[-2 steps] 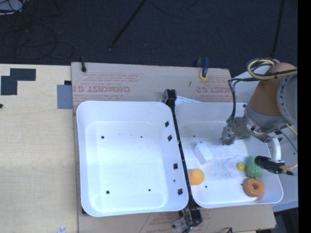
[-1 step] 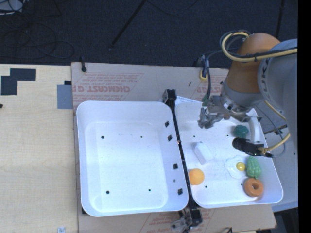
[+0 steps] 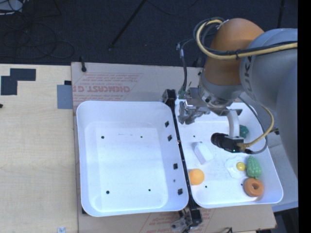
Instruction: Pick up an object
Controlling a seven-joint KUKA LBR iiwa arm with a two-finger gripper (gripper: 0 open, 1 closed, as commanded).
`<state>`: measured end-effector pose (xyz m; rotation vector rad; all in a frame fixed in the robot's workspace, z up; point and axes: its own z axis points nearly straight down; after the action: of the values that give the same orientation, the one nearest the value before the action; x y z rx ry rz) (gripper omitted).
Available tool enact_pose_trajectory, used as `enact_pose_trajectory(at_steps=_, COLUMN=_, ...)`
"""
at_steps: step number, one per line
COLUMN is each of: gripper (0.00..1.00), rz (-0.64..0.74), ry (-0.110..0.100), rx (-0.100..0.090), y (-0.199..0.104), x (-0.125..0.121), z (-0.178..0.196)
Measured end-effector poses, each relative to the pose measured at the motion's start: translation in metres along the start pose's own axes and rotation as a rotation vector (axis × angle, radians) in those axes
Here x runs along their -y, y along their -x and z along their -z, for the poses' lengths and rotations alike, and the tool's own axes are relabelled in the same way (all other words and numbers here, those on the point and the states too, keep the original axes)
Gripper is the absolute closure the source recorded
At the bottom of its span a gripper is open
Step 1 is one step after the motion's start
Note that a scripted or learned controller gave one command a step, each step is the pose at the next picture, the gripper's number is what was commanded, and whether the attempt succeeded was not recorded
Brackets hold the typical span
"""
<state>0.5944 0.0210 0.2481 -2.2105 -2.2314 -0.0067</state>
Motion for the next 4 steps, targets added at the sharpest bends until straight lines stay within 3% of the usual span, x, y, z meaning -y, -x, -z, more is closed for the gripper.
enact_pose_trajectory(at_steps=2, gripper=1.0, rz=-0.002, ry=0.0, rx=0.002, y=-0.192, x=-0.022, z=0.053)
enact_pose_trajectory(at_steps=3, gripper=1.0, rz=-0.001, ry=-0.008, rx=0.007, y=-0.188, x=-0.021, z=0.06)
enact_pose_trajectory(at_steps=4, gripper=1.0, rz=-0.007, ry=-0.012, rx=0.006, y=-0.223, x=-0.017, z=-0.016)
